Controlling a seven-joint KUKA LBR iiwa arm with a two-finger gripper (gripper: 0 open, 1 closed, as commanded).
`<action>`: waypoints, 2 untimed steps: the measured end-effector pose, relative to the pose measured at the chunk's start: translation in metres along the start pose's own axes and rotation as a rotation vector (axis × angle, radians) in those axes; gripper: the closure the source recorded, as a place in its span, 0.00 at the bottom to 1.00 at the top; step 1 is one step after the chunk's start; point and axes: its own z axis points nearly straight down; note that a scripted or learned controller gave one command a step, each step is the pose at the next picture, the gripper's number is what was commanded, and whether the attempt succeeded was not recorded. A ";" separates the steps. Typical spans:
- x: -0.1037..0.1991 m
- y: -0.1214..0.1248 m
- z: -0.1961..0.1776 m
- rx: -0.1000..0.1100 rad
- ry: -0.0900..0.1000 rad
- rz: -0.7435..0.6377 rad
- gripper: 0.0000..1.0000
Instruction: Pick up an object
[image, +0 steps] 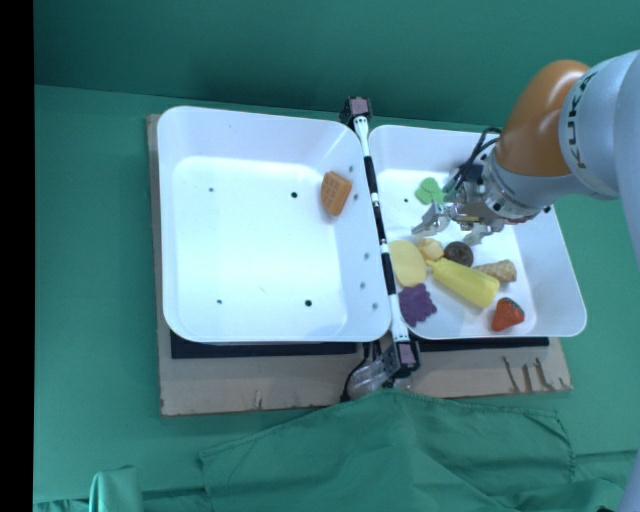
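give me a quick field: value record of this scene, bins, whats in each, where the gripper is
left bin: orange waffle piece near its right wall
right bin: green piece, yellow pieces, brown ring, purple grapes, cone, strawberry
gripper: low over the right bin, just above the brown ring
held: nothing seen in the jaws

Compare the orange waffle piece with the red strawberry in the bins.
The orange waffle piece lies alone in the left bin, by its right wall; the red strawberry sits in the right bin, in its near right corner, among other toys. The waffle is flat with a grid pattern; the strawberry is rounded with a green top. Both are small toy foods.
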 end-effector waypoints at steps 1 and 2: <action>-0.007 0.046 0.002 0.006 0.000 -0.002 0.00; -0.022 0.048 0.002 0.005 0.002 0.000 0.00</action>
